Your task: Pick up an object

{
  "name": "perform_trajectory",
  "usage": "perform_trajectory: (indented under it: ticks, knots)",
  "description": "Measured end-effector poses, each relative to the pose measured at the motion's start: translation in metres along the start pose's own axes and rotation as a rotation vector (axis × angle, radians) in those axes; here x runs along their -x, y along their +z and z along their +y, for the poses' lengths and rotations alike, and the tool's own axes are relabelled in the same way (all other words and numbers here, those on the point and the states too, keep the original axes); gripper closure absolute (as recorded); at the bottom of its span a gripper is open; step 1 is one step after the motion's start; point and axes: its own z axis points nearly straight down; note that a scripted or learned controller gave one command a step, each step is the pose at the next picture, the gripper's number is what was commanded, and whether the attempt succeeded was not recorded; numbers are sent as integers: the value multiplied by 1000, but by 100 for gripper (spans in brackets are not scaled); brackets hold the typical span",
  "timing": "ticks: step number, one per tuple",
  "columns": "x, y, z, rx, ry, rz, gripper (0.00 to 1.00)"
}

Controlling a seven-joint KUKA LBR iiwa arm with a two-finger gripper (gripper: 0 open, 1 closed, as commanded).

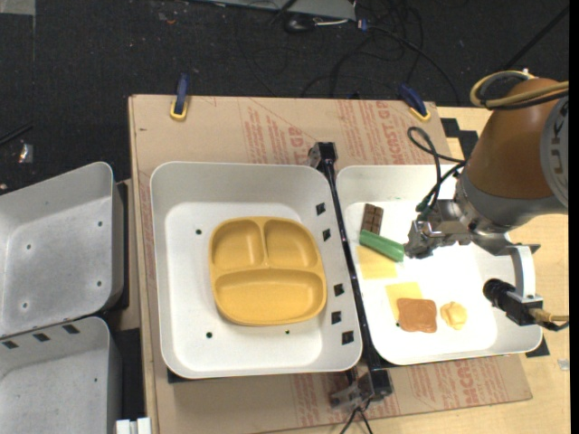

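The green block (381, 246) lies in the right bin (470, 342), near its left wall, just left of the pincer (422, 242). Its long axis runs from upper left down to lower right, so its lower-right end points toward the pincer and comes almost to it. Whether the pincer is open or closed cannot be told from here; nothing shows in its grip. A brown block (373, 217) sits just above the green one.

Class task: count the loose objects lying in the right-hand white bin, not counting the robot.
5, maybe more hidden under the arm: brown rectangular block, green bar, flat yellow square, brown toast-like piece, small yellow lump.
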Motion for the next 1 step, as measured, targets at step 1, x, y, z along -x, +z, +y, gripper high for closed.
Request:
perform_trajectory:
  ticks: [1]
  knots:
    - [0,6,0,-6,2,0,100]
